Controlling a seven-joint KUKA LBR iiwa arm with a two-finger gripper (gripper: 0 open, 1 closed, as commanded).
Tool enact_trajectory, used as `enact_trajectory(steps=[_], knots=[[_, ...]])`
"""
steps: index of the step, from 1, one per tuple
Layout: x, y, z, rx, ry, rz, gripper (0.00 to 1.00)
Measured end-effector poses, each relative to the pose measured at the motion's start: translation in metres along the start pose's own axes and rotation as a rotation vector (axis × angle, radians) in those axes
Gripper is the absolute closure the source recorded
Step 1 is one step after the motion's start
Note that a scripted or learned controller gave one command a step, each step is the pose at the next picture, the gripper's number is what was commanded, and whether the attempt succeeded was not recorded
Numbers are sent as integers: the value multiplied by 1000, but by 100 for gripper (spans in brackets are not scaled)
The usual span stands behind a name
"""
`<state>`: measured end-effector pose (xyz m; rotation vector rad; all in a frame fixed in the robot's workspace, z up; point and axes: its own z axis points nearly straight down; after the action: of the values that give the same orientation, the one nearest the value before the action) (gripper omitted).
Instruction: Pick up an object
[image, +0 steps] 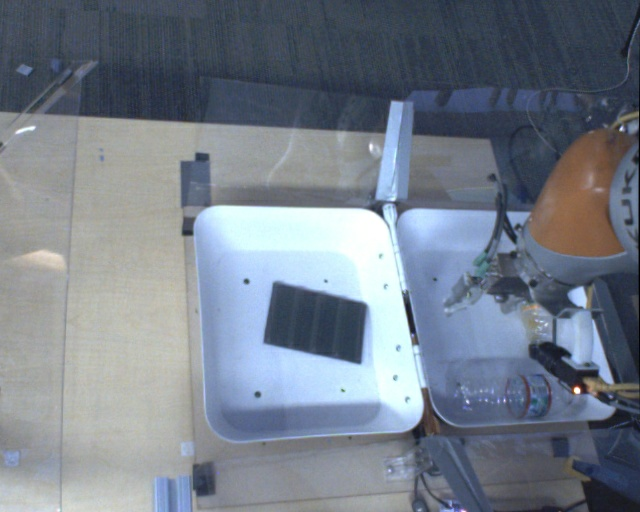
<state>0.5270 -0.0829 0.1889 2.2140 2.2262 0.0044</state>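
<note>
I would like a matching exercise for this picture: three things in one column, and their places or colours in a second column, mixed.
Things:
1. dark ribbed pad
2. clear plastic bottle
3. gripper

Descriptions:
A. lying on its side near the front edge of the right bin
B. above the floor of the right bin, holding nothing
C. flat in the middle of the left bin

Pairs: 1-C, 2-A, 3-B
</note>
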Motion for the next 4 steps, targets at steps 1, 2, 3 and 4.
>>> enact_trajectory(steps=[1, 2, 3, 4], knots=[[-61, 1, -18, -4, -2, -67, 0], [-77, -6, -45, -4, -2, 55, 0], [-106, 46, 17, 0, -2, 67, 0], [-116, 66, 75, -3, -2, 18, 0]])
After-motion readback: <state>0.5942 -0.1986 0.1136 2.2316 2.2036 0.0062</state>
